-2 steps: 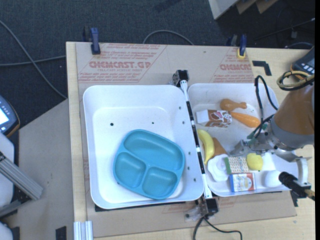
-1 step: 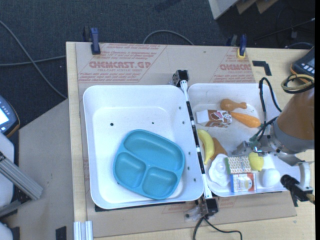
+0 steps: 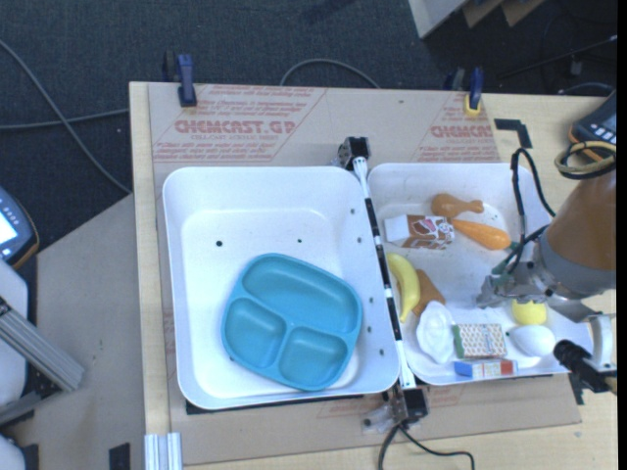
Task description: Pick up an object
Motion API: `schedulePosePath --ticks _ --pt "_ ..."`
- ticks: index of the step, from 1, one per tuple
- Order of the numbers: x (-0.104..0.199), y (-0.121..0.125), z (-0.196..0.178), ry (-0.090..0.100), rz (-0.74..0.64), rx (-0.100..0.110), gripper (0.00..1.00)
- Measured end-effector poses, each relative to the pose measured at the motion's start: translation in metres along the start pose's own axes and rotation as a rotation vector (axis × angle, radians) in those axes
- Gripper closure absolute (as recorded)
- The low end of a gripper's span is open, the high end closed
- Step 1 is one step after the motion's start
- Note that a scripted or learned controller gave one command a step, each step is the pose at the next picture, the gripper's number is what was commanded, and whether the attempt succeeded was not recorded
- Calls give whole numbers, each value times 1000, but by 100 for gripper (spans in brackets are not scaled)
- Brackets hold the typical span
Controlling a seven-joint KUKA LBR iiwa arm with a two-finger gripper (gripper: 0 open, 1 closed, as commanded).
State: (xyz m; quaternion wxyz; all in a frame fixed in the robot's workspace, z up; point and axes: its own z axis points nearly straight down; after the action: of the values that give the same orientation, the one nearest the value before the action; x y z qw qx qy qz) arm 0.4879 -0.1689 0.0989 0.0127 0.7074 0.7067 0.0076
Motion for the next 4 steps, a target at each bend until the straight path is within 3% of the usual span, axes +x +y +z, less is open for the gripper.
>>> schedulePosePath --ticks 1,2,3,4 --pt "-51 38 -109 -2 -1 14 100" --pt "35 91 -122 7 -12 21 100" --pt "65 143 -94 5 -6 23 100" --pt "63 140 -95 5 -2 26 0"
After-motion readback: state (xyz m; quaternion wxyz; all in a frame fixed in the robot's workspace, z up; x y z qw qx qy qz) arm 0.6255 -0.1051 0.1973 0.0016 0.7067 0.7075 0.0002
